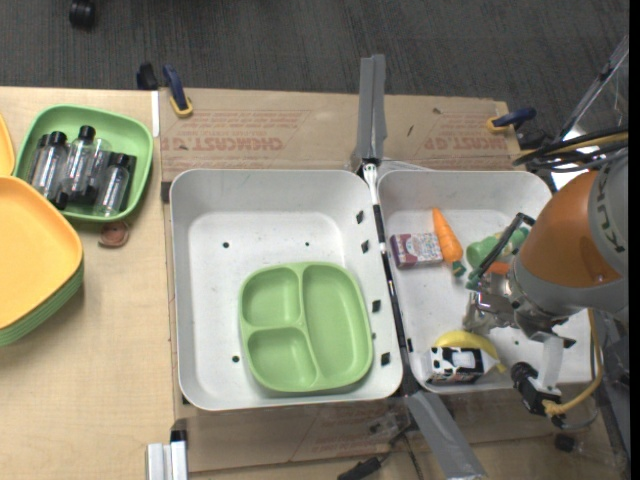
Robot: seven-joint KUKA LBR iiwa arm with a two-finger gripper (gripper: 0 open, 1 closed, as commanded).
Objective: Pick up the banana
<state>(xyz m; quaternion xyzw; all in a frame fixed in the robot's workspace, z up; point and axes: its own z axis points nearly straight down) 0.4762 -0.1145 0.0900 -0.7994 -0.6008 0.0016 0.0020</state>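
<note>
One banana point(468, 342) lies at the lower right of the frame in the right bin point(420, 190), touching a black-and-white carton point(456, 364); the gripper point(487, 303) hovers just above-right, its grip unreadable, so descend clear of the carton.

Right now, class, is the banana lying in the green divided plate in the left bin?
No. The banana lies in the right bin, near its front edge beside the gripper, while the green divided plate sits in the left bin.
</note>
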